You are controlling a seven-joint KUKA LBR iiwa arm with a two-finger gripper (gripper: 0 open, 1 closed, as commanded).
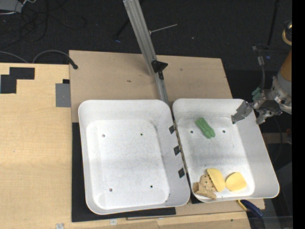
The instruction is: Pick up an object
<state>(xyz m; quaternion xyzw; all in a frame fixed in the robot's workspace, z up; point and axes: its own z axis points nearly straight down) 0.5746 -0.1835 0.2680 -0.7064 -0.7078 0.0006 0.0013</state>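
In the right bin (257, 149), a green oblong object (205, 127) lies near the back middle. At the bin's front sit a yellow wedge (216, 179), a round yellow piece (236, 181) and a tan cracker-like piece (206, 188), close together. My gripper (251, 112) hangs over the bin's back right edge, its two fingers (240, 112) spread apart with nothing between them. It is well to the right of the green object.
The left bin (95, 113) stands beside the right one, joined by black clips (177, 150). A metal rail (145, 44) slants up from between the bins at the back. The wooden bench (33, 128) spreads to the left.
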